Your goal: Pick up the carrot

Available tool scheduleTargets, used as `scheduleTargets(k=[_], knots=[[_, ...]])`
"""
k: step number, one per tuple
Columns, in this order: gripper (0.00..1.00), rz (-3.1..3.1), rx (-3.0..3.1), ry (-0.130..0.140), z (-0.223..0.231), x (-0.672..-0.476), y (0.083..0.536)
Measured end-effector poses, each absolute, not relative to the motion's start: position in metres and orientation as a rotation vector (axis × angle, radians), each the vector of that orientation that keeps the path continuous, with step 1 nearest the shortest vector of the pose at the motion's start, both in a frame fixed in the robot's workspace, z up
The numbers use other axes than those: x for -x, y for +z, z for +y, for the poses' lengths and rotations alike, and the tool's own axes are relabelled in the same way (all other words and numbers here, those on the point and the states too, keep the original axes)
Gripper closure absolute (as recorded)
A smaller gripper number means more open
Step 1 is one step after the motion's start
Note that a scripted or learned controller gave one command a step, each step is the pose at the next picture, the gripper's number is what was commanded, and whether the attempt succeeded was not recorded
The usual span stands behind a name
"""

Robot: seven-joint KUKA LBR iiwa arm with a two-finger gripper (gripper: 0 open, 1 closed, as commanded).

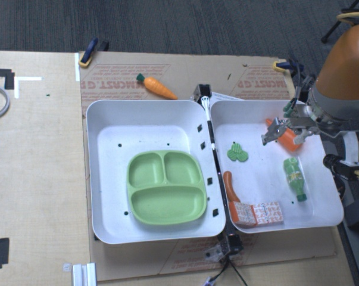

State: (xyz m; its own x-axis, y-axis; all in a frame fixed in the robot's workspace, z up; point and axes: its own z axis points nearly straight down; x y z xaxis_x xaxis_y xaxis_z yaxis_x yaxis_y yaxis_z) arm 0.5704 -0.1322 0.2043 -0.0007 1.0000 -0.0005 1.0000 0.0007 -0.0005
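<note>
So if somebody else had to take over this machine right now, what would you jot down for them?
Gripper: low over the right bin, beside an orange object; whether its fingers are open can't be told.
Carrot: lying on the cardboard behind the left bin, outside both bins, well away from the gripper.
Done: nothing visible; carrot not picked up.
Left: move the arm across to the carrot, grasp it, lift it.

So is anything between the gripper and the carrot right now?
Yes. The gripper is over the right bin; the carrot lies on cardboard beyond the left bin, so the bins' raised rims stand between.
</note>
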Motion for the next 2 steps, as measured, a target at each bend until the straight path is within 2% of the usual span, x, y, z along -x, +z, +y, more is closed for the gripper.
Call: scheduleTargets(k=[1,2], knots=[[0.0,-2.38,2.05,0.001,-0.155,-0.597,0.092],[0.0,-2.368,2.068,0.0,-0.183,-0.572,0.248]])
